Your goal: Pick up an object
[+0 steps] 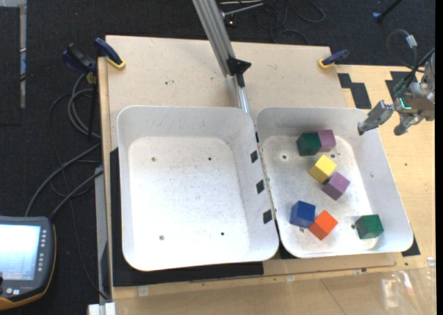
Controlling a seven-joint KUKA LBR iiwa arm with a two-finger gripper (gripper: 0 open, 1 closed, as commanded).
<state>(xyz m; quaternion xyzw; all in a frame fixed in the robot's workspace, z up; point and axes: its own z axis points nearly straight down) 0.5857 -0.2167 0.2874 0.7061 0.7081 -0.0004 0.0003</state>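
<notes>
My fingers (387, 118) hang apart and empty over the right bin's (387, 168) rim; descending here risks striking the wall, well short of the cubes (322, 168).

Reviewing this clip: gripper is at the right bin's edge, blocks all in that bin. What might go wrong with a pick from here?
1. The blue cube and orange cube touch, so a finger may find no gap and shove both.
2. The dark green cube and purple cube also sit together, with the same problem.
3. The gripper hangs over the right bin rim; a descent there could hit the wall.
</notes>
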